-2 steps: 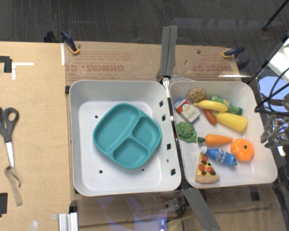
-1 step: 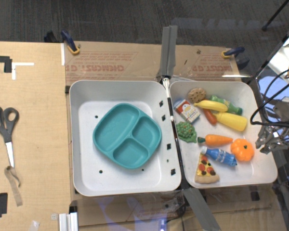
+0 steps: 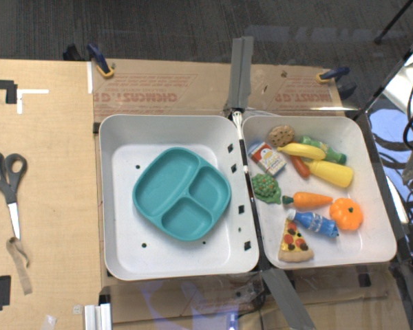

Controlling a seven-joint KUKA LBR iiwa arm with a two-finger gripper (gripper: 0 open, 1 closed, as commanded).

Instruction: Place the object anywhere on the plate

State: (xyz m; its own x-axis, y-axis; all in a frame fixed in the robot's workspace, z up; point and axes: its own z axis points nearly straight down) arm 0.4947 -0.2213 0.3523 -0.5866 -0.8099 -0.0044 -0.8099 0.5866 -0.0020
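A teal three-compartment plate [image 3: 182, 194] lies in the left white bin [image 3: 117, 150], with nothing on it. The right white bin [image 3: 372, 239] holds several toy foods: a cookie [image 3: 281, 135], a small red and white carton [image 3: 268, 159], a banana [image 3: 302, 149], a green item [image 3: 327, 151], a yellow bottle [image 3: 330, 173], a broccoli piece [image 3: 266, 186], a carrot [image 3: 310, 200], an orange pumpkin [image 3: 347, 214], a blue bottle [image 3: 316, 223] and a pizza slice [image 3: 294, 242].
Scissors [image 3: 8, 181] lie on the wooden board at the far left. Cardboard sheets are clamped behind the bins with blue clips [image 3: 100, 60]. A grey post [image 3: 240, 74] stands behind the seam between the bins. Cables run along the right side.
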